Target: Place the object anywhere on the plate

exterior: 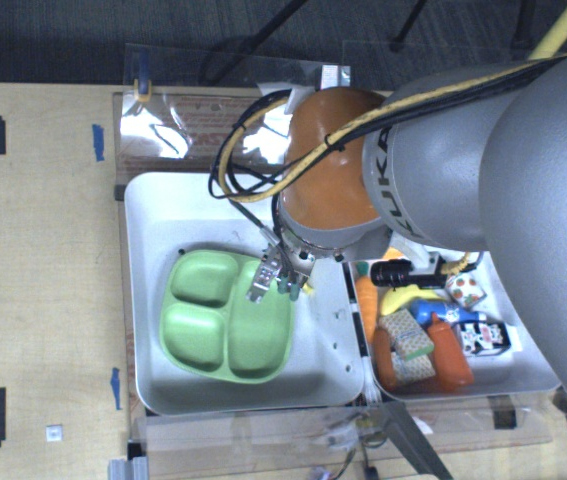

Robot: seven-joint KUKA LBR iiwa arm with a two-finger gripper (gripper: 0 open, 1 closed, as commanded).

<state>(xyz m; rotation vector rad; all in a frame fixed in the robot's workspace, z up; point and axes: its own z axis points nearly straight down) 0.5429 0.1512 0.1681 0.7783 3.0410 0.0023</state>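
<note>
Your gripper (275, 280) hovers at the green plate's (225, 313) right edge in the left bin (153, 228); its grasp state cannot be told.

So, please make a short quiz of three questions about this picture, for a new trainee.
1. True or false: the green plate lies in the left bin.
2. Where is the gripper? A) above the plate's right edge B) above the right bin C) outside both bins
3. How many compartments does the plate have?

Key: 1. True. 2. A. 3. Three. Something small and teal-yellow shows at the gripper's tip, but the picture cannot settle whether it is held.
</note>
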